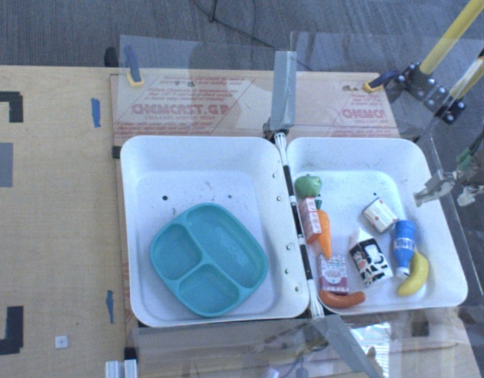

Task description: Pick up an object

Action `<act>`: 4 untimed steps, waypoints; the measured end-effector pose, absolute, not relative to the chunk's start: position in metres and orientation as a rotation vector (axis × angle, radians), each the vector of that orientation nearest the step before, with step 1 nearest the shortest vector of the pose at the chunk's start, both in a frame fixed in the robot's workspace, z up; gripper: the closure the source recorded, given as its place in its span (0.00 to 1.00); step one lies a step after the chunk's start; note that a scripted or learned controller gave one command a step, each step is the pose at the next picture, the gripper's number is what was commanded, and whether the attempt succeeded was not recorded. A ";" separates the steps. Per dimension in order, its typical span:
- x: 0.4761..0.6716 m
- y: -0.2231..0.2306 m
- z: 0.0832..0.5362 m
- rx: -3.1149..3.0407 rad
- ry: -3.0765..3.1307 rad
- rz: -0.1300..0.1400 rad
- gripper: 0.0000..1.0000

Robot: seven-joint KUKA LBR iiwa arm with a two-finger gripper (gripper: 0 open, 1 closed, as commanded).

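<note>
Two white bins are being shown side by side on the bench: the left bin (pixel 139 160) and the right bin (pixel 407 160). One teal plate (pixel 208 258) with three compartments is being kept in the left bin, towards its 6 o'clock side.

Nine small objects are being kept in the right bin:
- At its 9 o'clock wall, one green toy (pixel 308 184) is being seen above one red-and-white packet (pixel 310 217), with one orange carrot (pixel 324 231) touching the packet.
- Towards 7 o'clock, one small red carton (pixel 333 272) is being seen just above one sausage (pixel 341 298).
- Near the middle, one black-and-white carton (pixel 370 260) and one white box (pixel 378 214) are being shown.
- Towards 4 o'clock, one blue can (pixel 403 246) is being seen just beside one banana (pixel 416 275).

The gripper (pixel 433 189) is being seen at the right bin's 3 o'clock rim, apart from every object and nearest the white box and blue can. Whether the claw is released or clenched cannot be told, and nothing is being seen in it.

The bins are being supported on a pale wooden bench (pixel 53 211) marked with black and blue tape. Clear sheets with red lettering (pixel 179 109) are being seen at 12 o'clock, with a grey post (pixel 283 93) between them. Two yellow poles (pixel 459 26) with black clamps are being seen at 2 o'clock. Grey carpet (pixel 84 14) crossed by a dark cable is being shown beyond the bench.
</note>
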State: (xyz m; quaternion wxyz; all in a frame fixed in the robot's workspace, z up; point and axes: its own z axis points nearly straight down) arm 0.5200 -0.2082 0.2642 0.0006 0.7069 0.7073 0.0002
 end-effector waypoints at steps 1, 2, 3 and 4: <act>0.515 -0.222 0.123 2.266 2.181 0.002 0.00; 0.518 -0.191 0.088 2.178 2.254 0.003 0.00; 0.518 -0.196 0.099 2.181 2.239 0.005 1.00; 0.563 -0.144 0.201 2.293 2.145 0.000 1.00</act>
